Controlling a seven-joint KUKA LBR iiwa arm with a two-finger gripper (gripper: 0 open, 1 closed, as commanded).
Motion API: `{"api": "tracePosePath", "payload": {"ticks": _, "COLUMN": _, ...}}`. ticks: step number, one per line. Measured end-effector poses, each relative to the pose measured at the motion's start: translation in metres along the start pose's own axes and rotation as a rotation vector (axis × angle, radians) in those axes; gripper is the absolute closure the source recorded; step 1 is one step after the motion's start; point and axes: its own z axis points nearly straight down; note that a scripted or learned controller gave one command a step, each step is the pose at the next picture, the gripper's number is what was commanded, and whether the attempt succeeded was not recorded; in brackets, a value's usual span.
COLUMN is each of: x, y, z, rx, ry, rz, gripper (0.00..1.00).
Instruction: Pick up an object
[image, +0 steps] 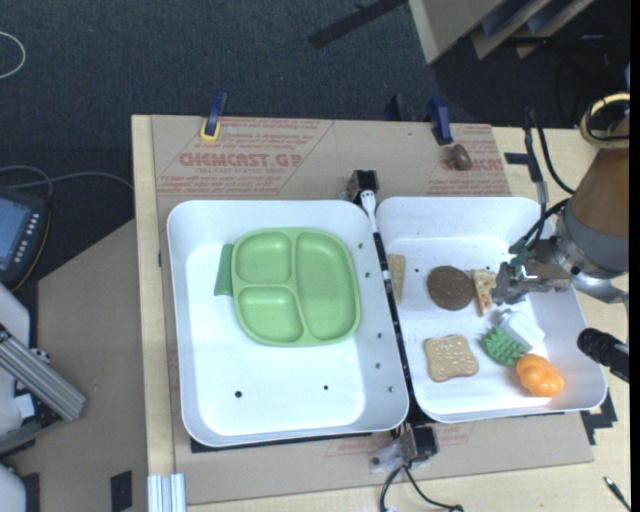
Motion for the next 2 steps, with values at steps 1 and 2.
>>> {"api": "tracePosePath", "payload": {"ticks": 1, "x": 0.053, "y": 0.022, "z": 0.01, "rx": 0.002, "ry": 0.002, "rz": -0.005, "gripper": 1.0}}
{"api": "tracePosePath", "payload": {"ticks": 2, "x": 0.104, "y": 0.054, "z": 0.001, "rx": 0.0, "ry": 0.003, "rz": -0.006, "gripper": 1.0}}
